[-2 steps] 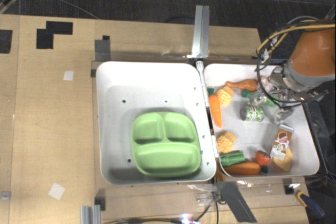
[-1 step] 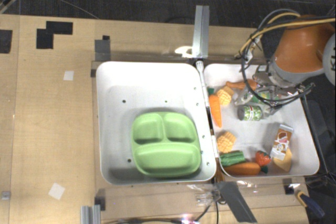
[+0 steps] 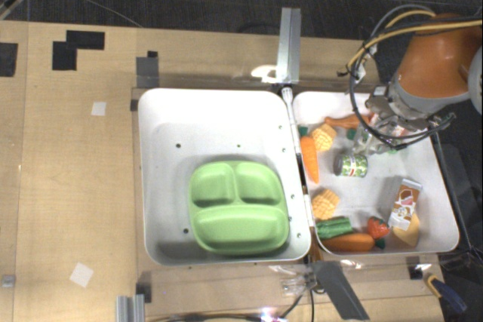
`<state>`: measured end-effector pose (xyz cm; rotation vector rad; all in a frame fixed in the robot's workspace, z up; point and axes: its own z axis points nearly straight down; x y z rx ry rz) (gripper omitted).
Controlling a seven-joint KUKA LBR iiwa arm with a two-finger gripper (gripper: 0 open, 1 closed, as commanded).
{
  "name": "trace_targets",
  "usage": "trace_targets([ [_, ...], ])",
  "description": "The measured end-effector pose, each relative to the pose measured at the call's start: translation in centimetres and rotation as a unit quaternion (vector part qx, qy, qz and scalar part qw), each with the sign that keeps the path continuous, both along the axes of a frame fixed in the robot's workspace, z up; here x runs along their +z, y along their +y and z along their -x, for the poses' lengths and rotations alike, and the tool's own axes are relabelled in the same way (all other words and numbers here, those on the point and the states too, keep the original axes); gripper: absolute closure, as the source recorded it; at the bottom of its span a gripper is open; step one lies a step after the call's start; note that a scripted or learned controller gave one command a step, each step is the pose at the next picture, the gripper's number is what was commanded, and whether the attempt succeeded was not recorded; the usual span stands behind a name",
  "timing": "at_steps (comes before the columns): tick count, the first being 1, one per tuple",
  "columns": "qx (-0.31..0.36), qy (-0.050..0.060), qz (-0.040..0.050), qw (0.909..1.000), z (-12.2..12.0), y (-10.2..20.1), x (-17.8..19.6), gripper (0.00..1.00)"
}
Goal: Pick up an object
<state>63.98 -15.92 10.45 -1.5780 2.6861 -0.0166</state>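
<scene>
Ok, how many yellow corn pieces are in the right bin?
2. One corn piece lies near the bin's upper left, beside the carrot; the other corn piece sits lower, above the green vegetable. The arm may hide more.

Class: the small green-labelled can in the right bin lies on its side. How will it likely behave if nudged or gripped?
The can lies on its round side, so a nudge would probably roll it. It looks rigid and smooth, so fingers may slip off its curve. Being small, it is likely light.
</scene>
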Motion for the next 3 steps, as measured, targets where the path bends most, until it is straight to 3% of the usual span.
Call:
trace_targets([
  [1,-0.152,0.006,-0.0013,0.9884,6.0,5.2,10.9,1.00],
  [2,-0.014,0.009,0.0021,0.9999,8.0,-0.5,9.7,1.00],
  [3,-0.010,0.007,0.0008,0.9999,5.5,5.3,14.1,1.00],
])
